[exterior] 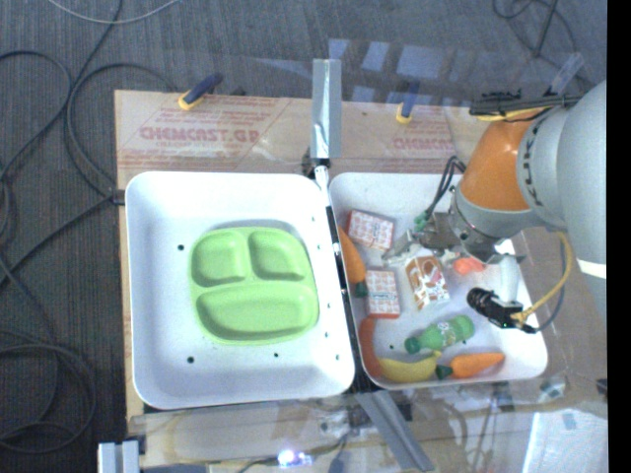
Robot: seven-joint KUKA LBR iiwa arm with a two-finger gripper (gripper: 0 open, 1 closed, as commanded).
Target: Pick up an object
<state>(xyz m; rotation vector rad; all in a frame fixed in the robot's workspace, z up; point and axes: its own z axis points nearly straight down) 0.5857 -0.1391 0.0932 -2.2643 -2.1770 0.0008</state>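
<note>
Packet (426, 281): small white and orange pack, lying tilted in the middle of the right bin (537, 358), just under the gripper.
Gripper (426, 236): low over the right bin's upper middle, tip close above the packet; view here is cluttered, so cannot tell whether it is released or clenched, or whether it touches anything.
Arm (513, 170): enters from the right, orange band above the wrist.
Cards: one (371, 230) upper left of the packet, one (383, 293) just left of it.
Carrot (477, 364): near the front wall, right.
Banana (406, 369): front wall, beside the carrot.
Green bottle (441, 335): lying above the banana.
Left bin (158, 363): holds a green tray (254, 285) with three compartments.
</note>
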